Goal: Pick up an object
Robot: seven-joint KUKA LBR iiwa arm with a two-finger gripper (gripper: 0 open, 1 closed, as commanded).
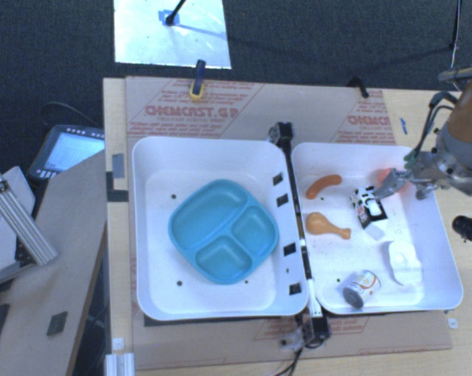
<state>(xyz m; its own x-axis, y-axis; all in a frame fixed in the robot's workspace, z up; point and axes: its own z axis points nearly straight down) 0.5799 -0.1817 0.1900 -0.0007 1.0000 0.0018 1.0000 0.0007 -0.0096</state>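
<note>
Camera view has my pincer (pixel 375 197) low in the right bin (pixel 436 233), reaching in from the right. Whether it is apart or together I cannot tell. A small black-and-white object (pixel 369 209) lies right at its tip, touching or nearly so. The orange drumstick toy (pixel 327 225) sits just to its left, long axis running left to right across my approach.

1. The two white bins (pixel 212 151) looked like smooth, slightly glossy plastic.
2. The blue divided plate (pixel 223 231) in the left bin was matt plastic.
3. The small can (pixel 360 288) at the right bin's near side shone like metal.
4. The printed sheet (pixel 244 108) under the bins looked like dull cardboard.
</note>
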